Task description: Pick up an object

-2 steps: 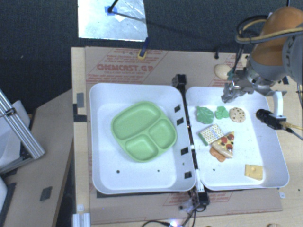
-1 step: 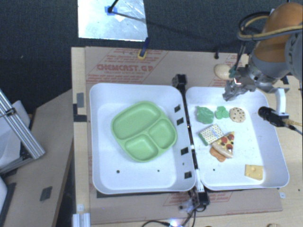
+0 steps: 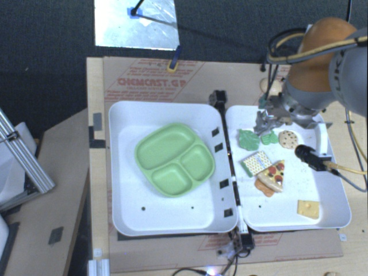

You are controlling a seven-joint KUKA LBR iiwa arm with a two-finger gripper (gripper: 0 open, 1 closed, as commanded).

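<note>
My gripper [image 3: 264,123] hangs over the back left part of the right bin [image 3: 339,209], just above the toys there. A green leafy toy [image 3: 248,140] lies right below it, with a smaller green piece [image 3: 269,138] beside that. A round cookie [image 3: 287,138] sits to their right. Nearer the front lie a checkered wafer [image 3: 256,163], a pizza slice [image 3: 272,177] and a yellow cheese square [image 3: 309,209]. I see nothing lifted off the bin floor.
The left bin [image 3: 123,211] holds a green divided plate [image 3: 174,158]. A black ridge with clips [image 3: 226,154] separates the two bins. A silvery sheet [image 3: 135,16] lies behind the bench, and a metal frame [image 3: 20,160] stands at the far left.
</note>
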